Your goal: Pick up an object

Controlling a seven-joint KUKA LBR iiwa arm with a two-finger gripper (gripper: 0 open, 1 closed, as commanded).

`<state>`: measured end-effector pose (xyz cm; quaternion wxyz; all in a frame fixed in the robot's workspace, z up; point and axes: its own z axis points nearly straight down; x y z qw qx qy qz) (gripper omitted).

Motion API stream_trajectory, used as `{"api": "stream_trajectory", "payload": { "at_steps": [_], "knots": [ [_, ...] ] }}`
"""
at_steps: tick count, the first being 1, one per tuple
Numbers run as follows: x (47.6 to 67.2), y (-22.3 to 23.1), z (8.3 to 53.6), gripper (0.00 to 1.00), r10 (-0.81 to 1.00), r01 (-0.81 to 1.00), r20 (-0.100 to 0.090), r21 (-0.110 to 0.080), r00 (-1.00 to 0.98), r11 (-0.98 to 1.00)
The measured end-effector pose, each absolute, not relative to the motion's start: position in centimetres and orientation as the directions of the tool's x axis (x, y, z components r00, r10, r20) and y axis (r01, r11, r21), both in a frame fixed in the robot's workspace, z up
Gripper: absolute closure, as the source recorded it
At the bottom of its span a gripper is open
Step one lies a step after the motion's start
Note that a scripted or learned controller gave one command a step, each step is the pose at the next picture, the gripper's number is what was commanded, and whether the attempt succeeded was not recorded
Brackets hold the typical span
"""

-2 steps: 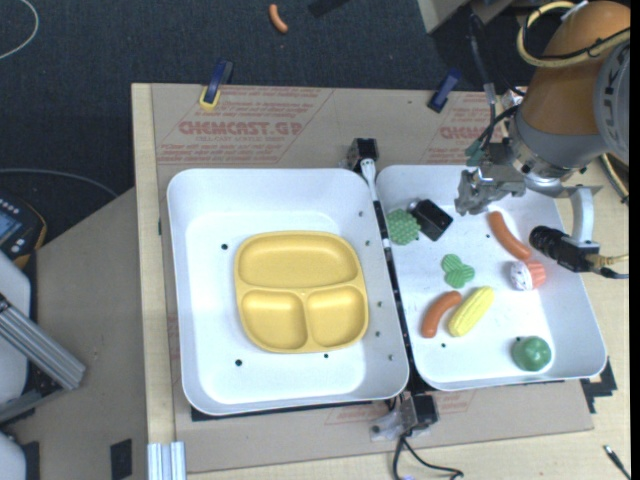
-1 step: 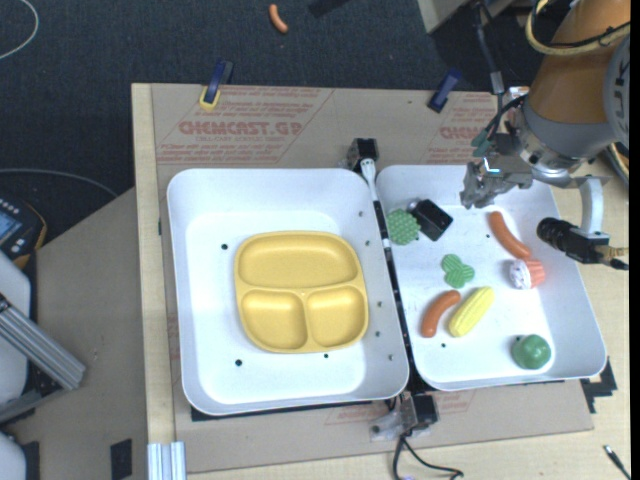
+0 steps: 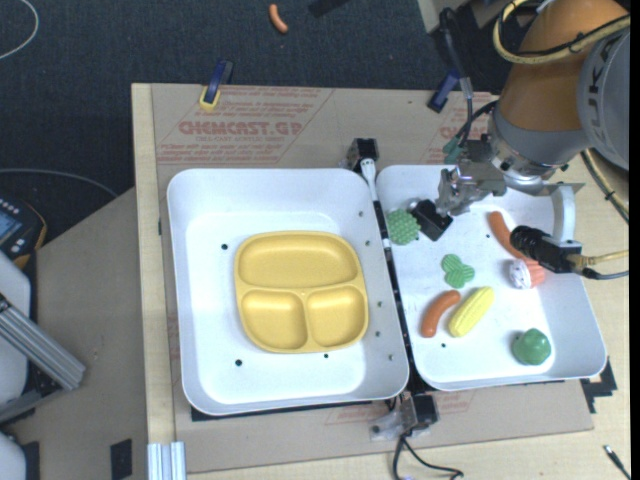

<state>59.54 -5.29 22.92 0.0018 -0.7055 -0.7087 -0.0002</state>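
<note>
On the table two shallow white bins sat side by side. The left bin held a yellow plastic plate with three compartments, lying flat near its middle. The grey arm with its orange band reached in from the right and hung over the far part of the right bin, with the claw low over that bin's far left area. Whether the claw was spread or pressed together could not be told from this angle.

Just beside the claw's tip, on its near left side, lay a small black block; whether the claw gripped it or merely stood next to it could not be made out. A knobbly green round toy rested touching or nearly touching the block, close against the bin's left wall.

Nearer the middle of the right bin lay a small green leafy piece. Below it an orange-red toy sausage and a yellow toy corn cob lay tilted side by side, just about touching. A dark green ball sat apart near the front right corner. A second orange-red long piece lay to the right of the claw, and a small white and pink thing lay a little nearer than that
</note>
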Motion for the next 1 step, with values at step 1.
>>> {"api": "stream_trajectory", "payload": {
  "at_steps": [1],
  "knots": [
    [60.35, -5.18, 21.39, 1.0, 1.0, 1.0, 0.001, -0.004, -0.001, 0.001]
  ]
}}
